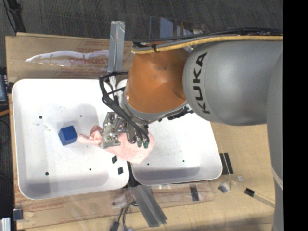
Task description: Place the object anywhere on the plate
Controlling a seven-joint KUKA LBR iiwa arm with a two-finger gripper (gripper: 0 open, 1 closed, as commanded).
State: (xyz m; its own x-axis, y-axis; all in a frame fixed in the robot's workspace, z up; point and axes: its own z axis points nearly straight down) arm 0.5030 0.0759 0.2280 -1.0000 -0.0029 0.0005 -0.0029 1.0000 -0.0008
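The pincer [111, 137] hangs over the pink plate [137, 150] at the bins' shared edge; its opening I cannot tell. The blue cube [68, 134] lies to the left, apart.

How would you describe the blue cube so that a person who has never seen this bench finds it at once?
Start at the left bin, the one farther from the arm. On its white floor, a little left of the hand, sits the blue cube. It is the one blue, sharp-edged thing there; the pink object beside it is soft and shapeless.
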